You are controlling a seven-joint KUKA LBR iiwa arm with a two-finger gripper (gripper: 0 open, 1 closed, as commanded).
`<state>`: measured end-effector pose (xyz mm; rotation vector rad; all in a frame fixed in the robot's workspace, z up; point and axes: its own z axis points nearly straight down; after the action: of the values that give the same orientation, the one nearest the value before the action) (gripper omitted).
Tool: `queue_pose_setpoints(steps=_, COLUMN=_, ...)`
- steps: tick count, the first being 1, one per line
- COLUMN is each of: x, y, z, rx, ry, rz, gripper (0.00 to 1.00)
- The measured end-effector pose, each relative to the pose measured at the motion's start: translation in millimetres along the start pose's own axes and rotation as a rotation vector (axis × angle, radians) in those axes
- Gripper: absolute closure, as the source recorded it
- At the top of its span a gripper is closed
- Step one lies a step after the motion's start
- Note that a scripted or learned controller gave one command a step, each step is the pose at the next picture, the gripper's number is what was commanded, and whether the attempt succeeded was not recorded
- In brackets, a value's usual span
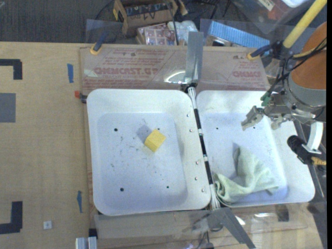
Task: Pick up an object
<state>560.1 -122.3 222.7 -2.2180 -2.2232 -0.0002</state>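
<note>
Progress on the pick looks close to nil, judging by how things lie. The pincer (258,116) hangs over the upper part of the right bin (218,105), its two pale fingers (251,119) spread apart with nothing between them, so it is released and carries no load. It sits at the end of the grey arm (306,90) with its orange band, reaching in from the right.

Two candidates wait to be taken. A yellow block (154,140) lies near the middle of the left bin (104,108), well apart from the pincer and across the divider between the bins. A pale green cloth (248,176) lies crumpled in the lower part of the right bin, its edge bunched against the bin's left wall; it is the nearer of the two, lying below the pincer in the view, apart from it.

What is left, as I judge it, is nearly everything: choosing a target, coming down over it, clenching on it and lifting. The cloth seems the likelier choice given where the pincer is, though its soft folds may slip out of a shallow pinch.
</note>
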Motion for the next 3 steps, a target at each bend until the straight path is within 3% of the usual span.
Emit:
queue_pose_setpoints(steps=1, x=20, y=-68, z=110, rx=0.000, ry=0.000, rz=-0.260, gripper=0.00)
queue_pose_setpoints(steps=2, x=19, y=-67, z=100, rx=-0.005, ry=-0.003, rz=-0.257, gripper=1.00)
queue_pose_setpoints(steps=3, x=-14, y=-47, z=131, rx=-0.017, ry=-0.003, rz=-0.058, gripper=1.00)
